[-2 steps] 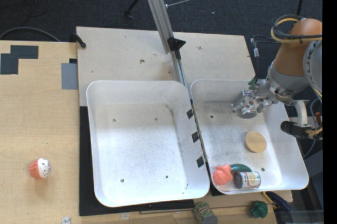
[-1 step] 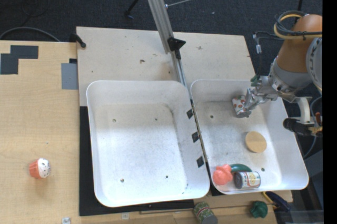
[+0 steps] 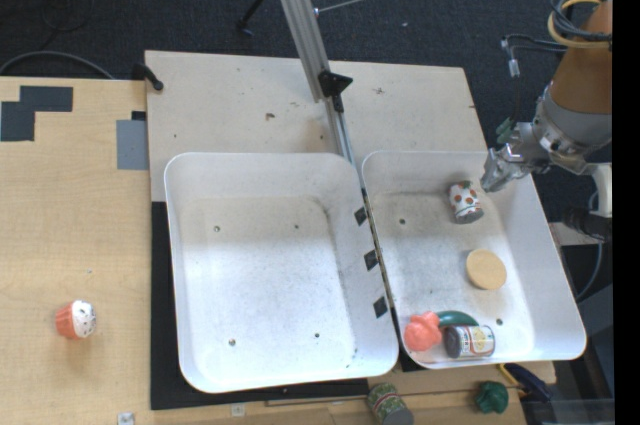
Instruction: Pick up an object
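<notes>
In the right bin [image 3: 540,243] lie a small white can with red dots [image 3: 464,202], a tan round disc [image 3: 486,269], an orange-pink soft object [image 3: 423,332], a dark green item [image 3: 458,318] and a dark can with a yellow label [image 3: 469,342]. My gripper [image 3: 497,175] hangs over the bin's upper right edge, just right of the dotted can and apart from it. Nothing shows between its fingers.
The left bin [image 3: 200,213] adjoins the right one across a divider with black clips [image 3: 367,258]. A slanted metal rail [image 3: 300,13] rises behind the bins. An orange and white toy [image 3: 76,320] lies on the wooden bench at left. Green objects [image 3: 490,397] sit below the right bin.
</notes>
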Motion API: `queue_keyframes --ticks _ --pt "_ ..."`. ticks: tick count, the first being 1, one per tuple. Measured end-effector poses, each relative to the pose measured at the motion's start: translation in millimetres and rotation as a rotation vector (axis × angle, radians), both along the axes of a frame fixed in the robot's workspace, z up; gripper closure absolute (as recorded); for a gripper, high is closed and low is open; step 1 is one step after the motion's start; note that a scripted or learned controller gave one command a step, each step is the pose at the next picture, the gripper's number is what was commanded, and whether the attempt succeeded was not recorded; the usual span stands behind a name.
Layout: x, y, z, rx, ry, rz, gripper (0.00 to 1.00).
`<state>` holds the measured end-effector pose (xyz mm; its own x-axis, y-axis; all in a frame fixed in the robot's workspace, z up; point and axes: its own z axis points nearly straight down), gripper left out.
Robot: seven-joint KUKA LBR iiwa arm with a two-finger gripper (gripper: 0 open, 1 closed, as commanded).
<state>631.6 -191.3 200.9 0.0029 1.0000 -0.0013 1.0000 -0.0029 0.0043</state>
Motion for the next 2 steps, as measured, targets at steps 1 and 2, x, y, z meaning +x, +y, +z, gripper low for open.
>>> queue_keyframes --ticks 1,2 --pt "1 -1 39 0.000 0.001 0.003 1.00" --pt "0 57 42 0.004 0.007 0.008 1.00"
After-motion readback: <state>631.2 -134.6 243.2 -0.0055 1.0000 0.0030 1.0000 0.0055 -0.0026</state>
